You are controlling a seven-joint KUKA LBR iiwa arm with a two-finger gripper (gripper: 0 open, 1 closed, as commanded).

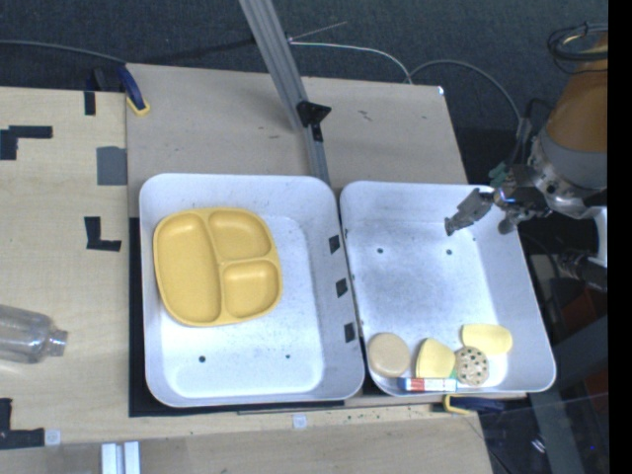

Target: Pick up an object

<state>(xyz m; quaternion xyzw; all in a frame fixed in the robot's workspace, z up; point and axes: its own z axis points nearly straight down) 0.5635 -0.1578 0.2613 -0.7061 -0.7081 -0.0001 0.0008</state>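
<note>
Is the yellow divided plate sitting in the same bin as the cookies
No, the yellow divided plate lies in the left bin, while the cookies cluster at the near edge of the right bin.

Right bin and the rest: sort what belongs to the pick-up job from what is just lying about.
For the job:
- tool, above the right bin
- foods along that bin's near edge: tan round, yellow wedge, cookie, yellow piece
- marker

Lying about:
- yellow tray in the left bin
- bottle on the bench
- metal post
</note>
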